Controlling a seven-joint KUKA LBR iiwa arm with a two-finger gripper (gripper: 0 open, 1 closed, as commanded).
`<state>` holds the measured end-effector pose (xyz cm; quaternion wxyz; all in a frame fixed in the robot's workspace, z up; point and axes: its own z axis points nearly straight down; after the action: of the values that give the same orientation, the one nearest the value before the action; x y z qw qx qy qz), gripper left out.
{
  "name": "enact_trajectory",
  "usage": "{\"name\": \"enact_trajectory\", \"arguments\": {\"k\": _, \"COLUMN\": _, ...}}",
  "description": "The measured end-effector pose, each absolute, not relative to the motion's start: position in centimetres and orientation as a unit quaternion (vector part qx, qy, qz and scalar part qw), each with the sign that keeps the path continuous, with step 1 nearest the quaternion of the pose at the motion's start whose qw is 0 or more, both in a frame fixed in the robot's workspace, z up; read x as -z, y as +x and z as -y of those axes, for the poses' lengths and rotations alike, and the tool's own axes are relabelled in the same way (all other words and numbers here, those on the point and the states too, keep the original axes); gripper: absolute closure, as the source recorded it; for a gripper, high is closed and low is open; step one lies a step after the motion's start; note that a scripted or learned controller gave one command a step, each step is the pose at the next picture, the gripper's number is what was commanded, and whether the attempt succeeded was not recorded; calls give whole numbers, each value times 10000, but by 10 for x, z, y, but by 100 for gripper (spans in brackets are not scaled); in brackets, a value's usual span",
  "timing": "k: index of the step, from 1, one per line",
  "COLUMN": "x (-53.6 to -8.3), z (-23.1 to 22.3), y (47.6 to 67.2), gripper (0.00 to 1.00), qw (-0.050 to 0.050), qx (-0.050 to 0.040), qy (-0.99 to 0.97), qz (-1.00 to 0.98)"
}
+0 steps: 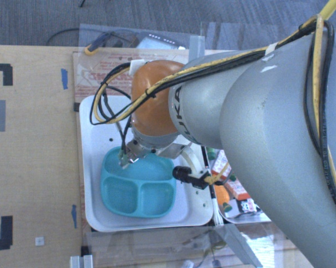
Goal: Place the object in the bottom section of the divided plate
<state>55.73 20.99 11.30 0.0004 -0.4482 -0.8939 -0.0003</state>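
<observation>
At the far left the brown counter (33, 149) carries black tape marks (1, 74) and a short blue tape strip (64, 78). To the right of these lies the left bin (91, 172), white and shallow. A blue divided plate (137, 190) lies flat in the lower half of it, close to the bin's near wall. The plate has one wide section along its upper side and two smaller sections side by side along its lower side.

The gripper (126, 158) comes down at the plate's upper left rim, touching it or just above it. How wide it stands cannot be made out, and nothing can be seen held in it. Black and yellow cables (103, 102) loop over the bin above it. The orange band (154, 102) and the grey arm (257, 133) stretch from there to the right edge and cover much of both bins.

In the right bin (218, 219), in the strip showing under the arm, lie an orange piece (222, 195) and printed packets (243, 199), close together. Which of these is the object to be placed cannot be told.
</observation>
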Motion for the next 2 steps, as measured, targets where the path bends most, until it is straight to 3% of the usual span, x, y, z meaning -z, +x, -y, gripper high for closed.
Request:
{"name": "enact_trajectory", "arguments": {"k": 1, "x": -114, "z": -210, "y": 557, "gripper": 0, "qw": 11, "qx": 6, "qy": -4489, "qz": 8936}}
{"name": "enact_trajectory", "arguments": {"k": 2, "x": -124, "z": -209, "y": 559, "gripper": 100, "qw": 1, "qx": 22, "qy": -4503, "qz": 8929}}
